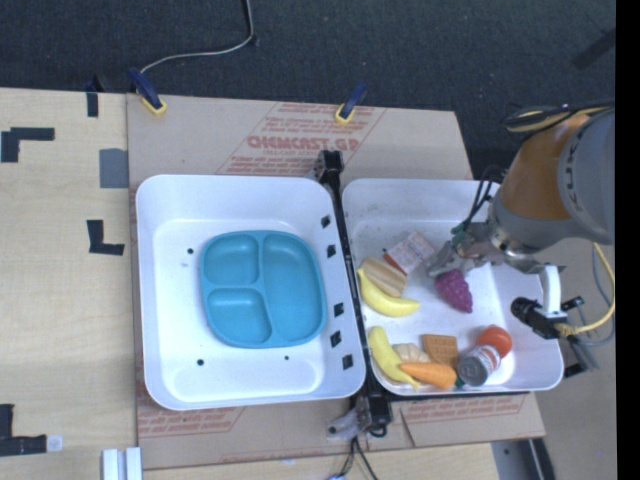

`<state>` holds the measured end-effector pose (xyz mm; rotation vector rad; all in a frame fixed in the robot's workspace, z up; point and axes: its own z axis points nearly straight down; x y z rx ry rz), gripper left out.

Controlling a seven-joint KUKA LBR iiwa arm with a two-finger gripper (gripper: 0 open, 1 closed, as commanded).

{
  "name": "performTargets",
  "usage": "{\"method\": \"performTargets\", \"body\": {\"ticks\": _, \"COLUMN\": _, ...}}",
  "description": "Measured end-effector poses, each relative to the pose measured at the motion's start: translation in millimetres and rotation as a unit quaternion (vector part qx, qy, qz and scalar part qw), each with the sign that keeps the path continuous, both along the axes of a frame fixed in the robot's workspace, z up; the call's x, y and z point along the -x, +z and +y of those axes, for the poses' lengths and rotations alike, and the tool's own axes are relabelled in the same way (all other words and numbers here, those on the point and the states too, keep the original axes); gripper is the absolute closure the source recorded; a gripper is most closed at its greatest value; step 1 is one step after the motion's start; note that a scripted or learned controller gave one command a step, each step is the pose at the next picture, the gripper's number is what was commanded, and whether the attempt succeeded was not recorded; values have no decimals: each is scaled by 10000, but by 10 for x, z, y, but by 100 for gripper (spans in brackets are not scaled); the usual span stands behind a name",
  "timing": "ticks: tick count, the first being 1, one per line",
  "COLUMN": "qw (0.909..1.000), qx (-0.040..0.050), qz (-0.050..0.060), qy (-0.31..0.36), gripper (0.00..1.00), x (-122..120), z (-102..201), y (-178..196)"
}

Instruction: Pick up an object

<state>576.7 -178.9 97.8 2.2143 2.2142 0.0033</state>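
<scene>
- Where the view begins at the left, the bench (60,268) shows pale wood with dark tape marks, and a brown cardboard sheet (300,138) lies under both bins.
- Left bin (160,208): a shallow white tray holding a blue divided plate (263,288), which lies flat near the bin's middle with its three compartments facing up.
- Right bin (400,198): a white tray just beside the left bin, their edges meeting along a dark clip strip.
- Upper banana (385,298): yellow, lying in the right bin's left part, long axis running from upper left to lower right, with a pale wedge-shaped piece (385,273) touching its upper side.
- Lower banana (385,353): yellow, near the bin's front wall, long axis also slanting from upper left to lower right; an orange carrot (432,374) lies across its lower end, pointing roughly left to right.
- Cracker-like tan square (438,347): flat, just above the carrot.
- Small packet (410,250): white with red print, tilted, near the bin's centre.
- Purple grape bunch (455,290): right of centre, long axis slanting down to the right.
- Claw (447,258): low over the bin, between the packet and the grapes; whether it is released or clenched cannot be told.
- Grey can (473,369) and red tomato (494,342): touching, at the front right corner.
- Arm (545,193): orange and grey, entering from the right.
</scene>
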Motion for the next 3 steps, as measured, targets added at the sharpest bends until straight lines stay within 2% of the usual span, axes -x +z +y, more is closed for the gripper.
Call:
{"method": "performTargets", "body": {"ticks": 1, "qw": 10000, "qx": -30, "qz": 39, "qy": 13, "gripper": 100, "x": -323, "z": 712, "y": 915}}
{"method": "performTargets", "body": {"ticks": 2, "qw": 10000, "qx": -30, "qz": 46, "qy": 10, "gripper": 0, "x": -318, "z": 708, "y": 909}}
{"method": "performTargets", "body": {"ticks": 3, "qw": 10000, "qx": -19, "qz": -1, "qy": 10, "gripper": 0, "x": -274, "z": 813, "y": 15}}
